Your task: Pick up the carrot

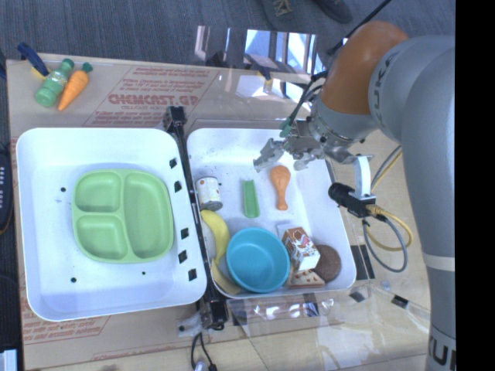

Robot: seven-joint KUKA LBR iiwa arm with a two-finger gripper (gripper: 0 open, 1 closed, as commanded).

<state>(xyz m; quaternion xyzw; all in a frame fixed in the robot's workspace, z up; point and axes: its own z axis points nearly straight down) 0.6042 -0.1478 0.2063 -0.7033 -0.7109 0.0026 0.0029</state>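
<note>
Hovering over the far end of the right-hand bin [325, 207], the claw [288, 154] hangs from the grey arm [410, 91] that reaches in from the right; whether it is open or closed cannot be told, and nothing shows between its fingers. Just below the claw, inside the same bin, lies an orange drumstick-shaped toy [281, 184]. Beside that lies a thin green stick [250, 199], then a small can [208, 192] near the bin's left wall. Nearer the camera sit a banana [216, 232], a blue bowl [257, 259], a patterned box [301, 249] and a brown round piece [328, 262]. The left-hand bin [46, 284] holds a green divided plate [124, 216]. The carrot [73, 88] lies outside both bins on the desk [147, 99], at the far left corner, touching a green bottle [53, 84], well apart from the claw.
</note>
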